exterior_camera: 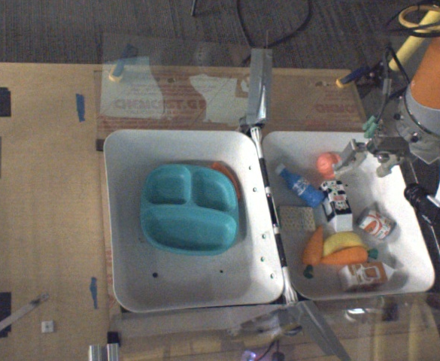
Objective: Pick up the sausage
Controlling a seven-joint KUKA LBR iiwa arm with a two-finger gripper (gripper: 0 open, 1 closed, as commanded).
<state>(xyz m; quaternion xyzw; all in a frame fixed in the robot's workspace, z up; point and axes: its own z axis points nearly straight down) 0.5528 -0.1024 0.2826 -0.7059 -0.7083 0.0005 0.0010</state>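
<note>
**Hovering w/ jaws spread, sausage just beside them**

I read the gripper (368, 160) as open, w/ nothing btwn its fingers. The pinkish-red lump I take for the sausage (326, 162) lies just off the jaws on the side away from the arm, not touching, on the right bin (419, 273) floor. The arm is prob parked there for a short sideways reach. The blue bottle (298, 187) and milk carton (337, 200) crowd in beyond it. The bin is smooth white on a cardboard-topped bench (47, 201), w/ dark carpet (92, 6) behind.
</note>
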